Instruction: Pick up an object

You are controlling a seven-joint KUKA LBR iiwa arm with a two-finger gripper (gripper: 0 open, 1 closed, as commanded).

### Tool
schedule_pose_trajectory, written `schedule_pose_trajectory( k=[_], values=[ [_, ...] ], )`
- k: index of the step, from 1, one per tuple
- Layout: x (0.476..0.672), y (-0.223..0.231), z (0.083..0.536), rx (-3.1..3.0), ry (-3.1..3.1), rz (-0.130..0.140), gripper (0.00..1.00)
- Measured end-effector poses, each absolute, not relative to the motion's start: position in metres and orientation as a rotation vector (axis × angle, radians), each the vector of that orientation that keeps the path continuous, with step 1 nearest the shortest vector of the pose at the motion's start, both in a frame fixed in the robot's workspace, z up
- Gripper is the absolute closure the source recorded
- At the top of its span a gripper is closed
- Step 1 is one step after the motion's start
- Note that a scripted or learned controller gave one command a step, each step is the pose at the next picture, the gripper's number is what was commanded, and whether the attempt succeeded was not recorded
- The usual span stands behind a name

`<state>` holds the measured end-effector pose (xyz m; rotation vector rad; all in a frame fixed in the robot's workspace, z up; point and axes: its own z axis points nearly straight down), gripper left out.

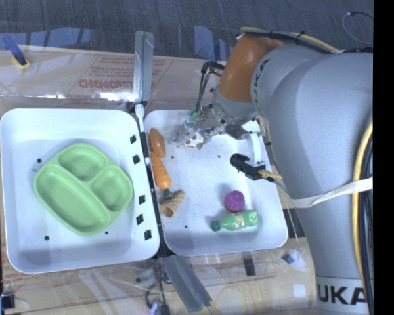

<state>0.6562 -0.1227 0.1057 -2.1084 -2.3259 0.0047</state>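
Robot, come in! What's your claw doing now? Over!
Claw low at right bin's far edge, grip unclear. Carrot, purple ball, green bottle lie loose. Nothing blocking.

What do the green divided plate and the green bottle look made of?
The green divided plate looks like matte moulded plastic: uniform pale green, soft rounded compartment edges. The green bottle seems glossy plastic, probably a toy: it shows bright highlights.

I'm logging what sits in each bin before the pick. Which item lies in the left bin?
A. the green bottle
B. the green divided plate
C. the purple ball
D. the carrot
B: the green divided plate rests alone in the left bin, while the carrot, purple ball and green bottle all lie in the right bin.
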Motion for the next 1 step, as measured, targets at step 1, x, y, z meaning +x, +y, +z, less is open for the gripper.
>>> schedule_pose_trajectory(
  k=[1],
  values=[
    [0.6571, -0.0706, 0.1928, -2.227, -2.216, 0.001, 1.0]
  ],
)
